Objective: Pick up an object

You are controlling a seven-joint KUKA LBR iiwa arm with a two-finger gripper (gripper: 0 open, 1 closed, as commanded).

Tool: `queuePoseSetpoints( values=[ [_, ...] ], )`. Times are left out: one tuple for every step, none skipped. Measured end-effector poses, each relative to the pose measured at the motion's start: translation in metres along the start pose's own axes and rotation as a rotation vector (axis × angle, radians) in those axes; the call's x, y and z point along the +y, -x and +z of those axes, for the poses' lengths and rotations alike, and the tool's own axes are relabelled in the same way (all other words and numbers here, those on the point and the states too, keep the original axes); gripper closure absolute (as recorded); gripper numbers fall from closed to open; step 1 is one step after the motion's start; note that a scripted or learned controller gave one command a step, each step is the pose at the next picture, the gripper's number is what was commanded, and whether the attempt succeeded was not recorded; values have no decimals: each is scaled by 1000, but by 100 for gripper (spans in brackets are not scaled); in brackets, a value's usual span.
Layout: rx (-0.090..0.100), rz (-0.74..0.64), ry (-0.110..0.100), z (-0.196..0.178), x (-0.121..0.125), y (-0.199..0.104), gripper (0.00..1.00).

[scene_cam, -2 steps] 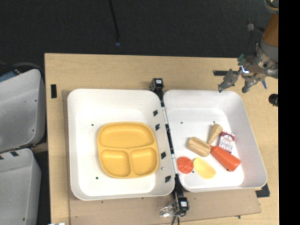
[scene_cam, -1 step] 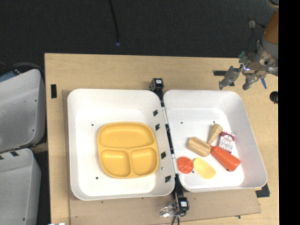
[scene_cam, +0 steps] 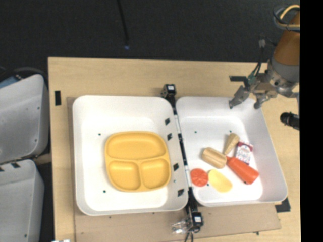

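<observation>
My gripper (scene_cam: 247,101) hangs open above the back right corner of the right bin (scene_cam: 212,116), with nothing between its two fingers. The bin's objects lie well in front of it: a tan bread roll (scene_cam: 214,158), a smaller beige piece (scene_cam: 231,143), a red and white packet (scene_cam: 244,152), an orange-red carrot-like piece (scene_cam: 243,170), a red round slice (scene_cam: 199,177) and a yellow oval piece (scene_cam: 220,181). All of them rest on the bin floor, clustered toward the front.
The left bin (scene_cam: 91,116) holds a yellow divided plate (scene_cam: 137,160). A raised divider (scene_cam: 176,145) with black clips separates the two bins. The grey and orange arm (scene_cam: 285,54) stands at the right edge. Bare wooden bench surrounds the bins.
</observation>
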State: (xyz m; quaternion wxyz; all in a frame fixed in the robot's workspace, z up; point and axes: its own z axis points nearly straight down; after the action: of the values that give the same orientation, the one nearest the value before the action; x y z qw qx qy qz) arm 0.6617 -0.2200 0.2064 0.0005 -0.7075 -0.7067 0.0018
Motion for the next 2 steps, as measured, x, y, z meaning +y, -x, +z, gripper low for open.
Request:
queuePoseSetpoints(
  values=[
    [-1,-4,2,44,6,-1,0],
    [0,-6,1,105,9,-4,0]
  ],
)
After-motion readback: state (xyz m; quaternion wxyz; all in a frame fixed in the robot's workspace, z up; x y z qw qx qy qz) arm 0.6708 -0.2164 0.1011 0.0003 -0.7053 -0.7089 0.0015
